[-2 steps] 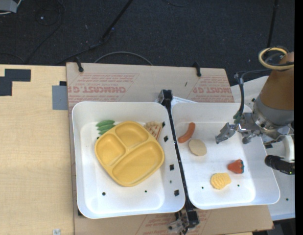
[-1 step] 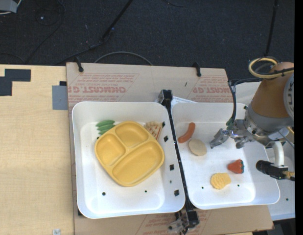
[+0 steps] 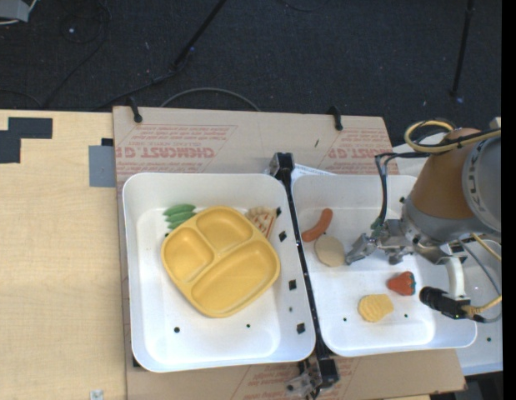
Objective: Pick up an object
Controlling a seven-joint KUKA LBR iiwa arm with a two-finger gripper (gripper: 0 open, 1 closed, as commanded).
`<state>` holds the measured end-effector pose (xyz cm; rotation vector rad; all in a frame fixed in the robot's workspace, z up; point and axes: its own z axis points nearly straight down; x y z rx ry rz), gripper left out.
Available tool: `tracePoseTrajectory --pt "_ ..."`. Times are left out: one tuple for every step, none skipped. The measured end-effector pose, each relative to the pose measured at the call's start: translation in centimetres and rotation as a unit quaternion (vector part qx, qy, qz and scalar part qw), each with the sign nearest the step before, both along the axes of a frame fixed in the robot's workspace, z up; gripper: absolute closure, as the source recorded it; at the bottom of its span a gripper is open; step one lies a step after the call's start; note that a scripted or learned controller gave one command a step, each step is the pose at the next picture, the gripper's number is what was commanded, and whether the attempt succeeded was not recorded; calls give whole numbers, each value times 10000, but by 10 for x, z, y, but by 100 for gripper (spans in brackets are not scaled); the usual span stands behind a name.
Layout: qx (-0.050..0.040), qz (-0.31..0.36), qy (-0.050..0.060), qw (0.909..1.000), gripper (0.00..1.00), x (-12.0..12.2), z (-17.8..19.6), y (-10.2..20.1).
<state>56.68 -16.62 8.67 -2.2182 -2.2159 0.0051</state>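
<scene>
The right bin (image 3: 349, 340) holds four loose toy foods, all lying flat. A red-orange sausage (image 3: 317, 224) lies slanted at far left, with a pale round disc (image 3: 329, 252) just near of it. A yellow ridged chip (image 3: 375, 308) lies near the front, and a red strawberry (image 3: 401, 284) to its right.

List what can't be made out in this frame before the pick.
- Tool, camera view: small and dark, so its finger state can't be read, nor whether it touches the beige round piece.
- Waffle-like piece: partly hidden by the yellow divided plate.
- Green item: lower edge tucked behind that plate; too small to identify.
- Arm: cut off at the right.
</scene>
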Motion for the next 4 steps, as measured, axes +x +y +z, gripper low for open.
tracePoseTrajectory --pt "-3 -12 -7 10000 100 0 12 -1" --pt "-16 -13 -49 10000 100 0 75 -6" --pt "-12 13 -45 10000 100 -8 127 0" --pt "-12 13 -38 10000 100 -7 151 -1"
